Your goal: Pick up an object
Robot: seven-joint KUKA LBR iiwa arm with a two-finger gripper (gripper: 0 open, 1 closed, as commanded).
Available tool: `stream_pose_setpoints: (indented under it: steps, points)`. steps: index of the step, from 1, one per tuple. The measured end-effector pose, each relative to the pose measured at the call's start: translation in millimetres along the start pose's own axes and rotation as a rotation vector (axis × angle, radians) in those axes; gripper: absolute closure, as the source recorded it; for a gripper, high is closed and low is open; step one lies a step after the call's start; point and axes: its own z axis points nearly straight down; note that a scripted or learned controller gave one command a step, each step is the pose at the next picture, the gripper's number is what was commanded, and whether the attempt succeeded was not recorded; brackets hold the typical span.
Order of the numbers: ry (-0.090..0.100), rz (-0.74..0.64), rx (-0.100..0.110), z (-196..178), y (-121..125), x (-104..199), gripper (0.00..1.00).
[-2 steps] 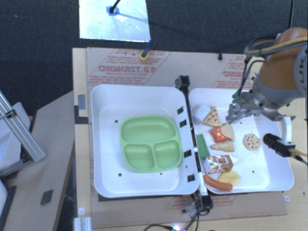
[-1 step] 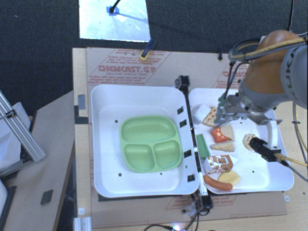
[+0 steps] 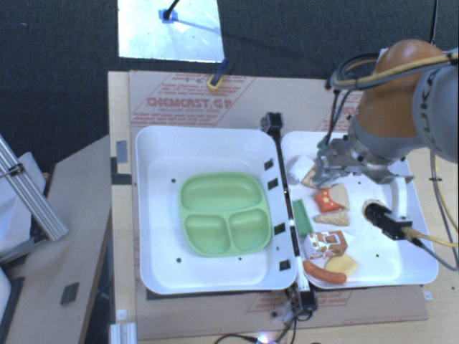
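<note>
Claw is over the upper left part of the right bin, close to the divider between the two bins. Bare grey metal, hanging off my grey wrist. Can't tell from this angle if it's wide or narrow.

Materials and shapes:
- Both bins are shallow white plastic with smooth floors and rounded corners. They sit on a brown printed cardboard sheet.
- The left bin holds a green plate. It's glossy plastic, a rounded rectangle with one long compartment and two small ones.
- A white block sits just left of the claw, boxy with matte faces.
- A green stick lies along the divider, thin and flat.
- A printed box, red and white, sits lower in the right bin.
- A sausage lies at the near edge, smooth, orange-red, with rounded ends. A yellow piece touches it, lumpy and glossy.

Nearest candidate for the pick is a red wedge. It's in the right bin, just below the claw in view and right of the green stick.
- It's a small flat piece, roughly triangular, bright red, and looks like smooth plastic.
- A tan slice lies right against its lower side, flat and bread-coloured.
- The narrow end points up-view toward the claw and the wider end sits toward the tan slice.
- The long axis runs roughly parallel to the divider, though the piece is too small to be exact.
</note>
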Motion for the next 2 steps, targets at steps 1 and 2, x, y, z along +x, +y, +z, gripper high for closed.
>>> stream_pose_setpoints:
  steps: [1, 2]
  points:
    - [0.000, 0.000, 0.001, 0.7, -1.8, 3.3, 1.00]
    - [-0.001, 0.007, 0.001, 2.8, 0.6, -6.1, 1.00]
